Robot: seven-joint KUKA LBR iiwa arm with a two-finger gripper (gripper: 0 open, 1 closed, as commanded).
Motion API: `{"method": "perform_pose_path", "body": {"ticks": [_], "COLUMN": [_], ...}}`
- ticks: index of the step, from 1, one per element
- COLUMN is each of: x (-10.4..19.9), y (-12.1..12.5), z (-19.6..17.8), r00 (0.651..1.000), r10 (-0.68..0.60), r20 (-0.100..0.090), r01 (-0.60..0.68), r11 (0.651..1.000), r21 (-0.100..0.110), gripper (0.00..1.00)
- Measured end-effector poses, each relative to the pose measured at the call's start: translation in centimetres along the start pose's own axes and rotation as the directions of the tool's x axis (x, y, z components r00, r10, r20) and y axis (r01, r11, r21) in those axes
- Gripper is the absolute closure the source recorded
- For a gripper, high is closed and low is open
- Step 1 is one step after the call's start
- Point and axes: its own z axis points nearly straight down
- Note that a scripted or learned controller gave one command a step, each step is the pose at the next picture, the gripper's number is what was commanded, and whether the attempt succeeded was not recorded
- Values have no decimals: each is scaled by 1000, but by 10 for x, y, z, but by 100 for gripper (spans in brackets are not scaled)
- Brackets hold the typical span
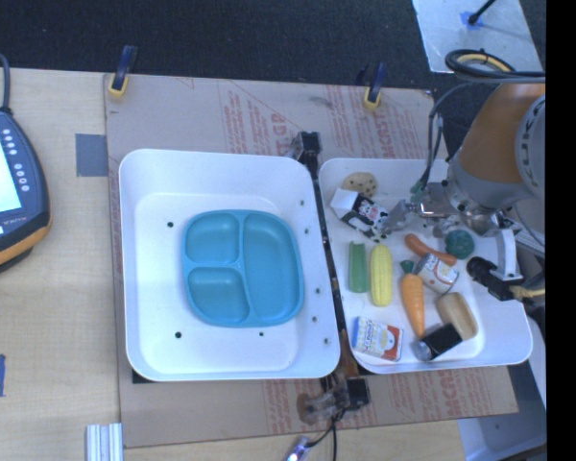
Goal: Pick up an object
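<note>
The right bin (518, 349) holds several toy foods. A cookie (362, 181) and a black-and-white carton (355, 207) lie at its far left. A green pod (358, 266), a corn cob (381, 275) and a carrot (414, 303) lie side by side in the middle. A sausage (424, 247), a teal ball (459, 243), a small can (440, 273), a bread piece (458, 315), a black block (441, 341) and a red-and-white packet (377, 338) sit nearby. My gripper (396, 219) hangs low just right of the black-and-white carton, above the corn cob.
The left bin (144, 344) carries a blue divided plate (242, 266). An orange-edged tablet (5, 190) lies at the bench's left. Clamps (122, 70) stand along the far edge. The arm's body (494, 152) covers the right bin's far right corner.
</note>
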Motion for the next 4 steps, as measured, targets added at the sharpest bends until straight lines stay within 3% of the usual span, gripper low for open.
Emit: {"method": "perform_pose_path", "body": {"ticks": [1, 2, 3, 4], "x": [1, -1, -1, -2], "y": [-81, -79, -80, -79], "z": [11, -1, 0, -10], "r00": [1000, 1000, 1000, 1000], "r10": [1, -1, -1, -3], "r20": [2, 6, 4, 6], "r01": [-1, 1, 1, 3], "r11": [1000, 1000, 1000, 1000], "r21": [18, 15, 18, 19], "gripper": [0, 100, 0, 100]}}
